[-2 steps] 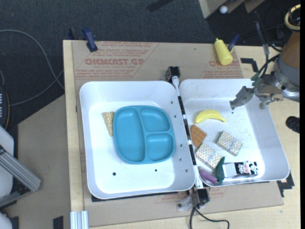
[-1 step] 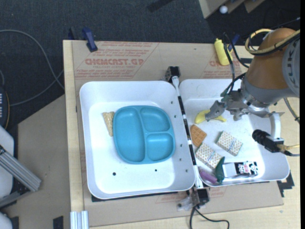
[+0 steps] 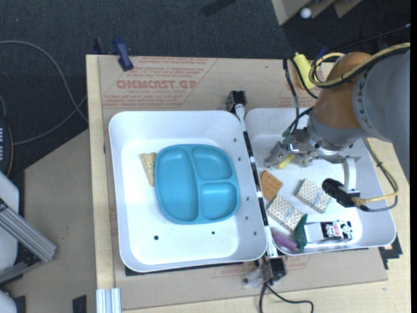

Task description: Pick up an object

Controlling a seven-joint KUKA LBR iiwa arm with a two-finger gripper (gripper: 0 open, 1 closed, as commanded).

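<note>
Hovering over the right bin (image 3: 384,230), the gripper (image 3: 285,154) (whether its claw is apart or together I cannot tell) seems mid-approach, needing descent toward the waffle piece (image 3: 269,184).

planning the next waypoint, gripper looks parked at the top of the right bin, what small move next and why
Probably a short shift toward the near side of the right bin, then down. The gripper sits over bare floor by the far left corner, while the items lie nearer the camera: an orange cracker closest, then two patterned packets. The cracker looks like the shortest reach.
</note>
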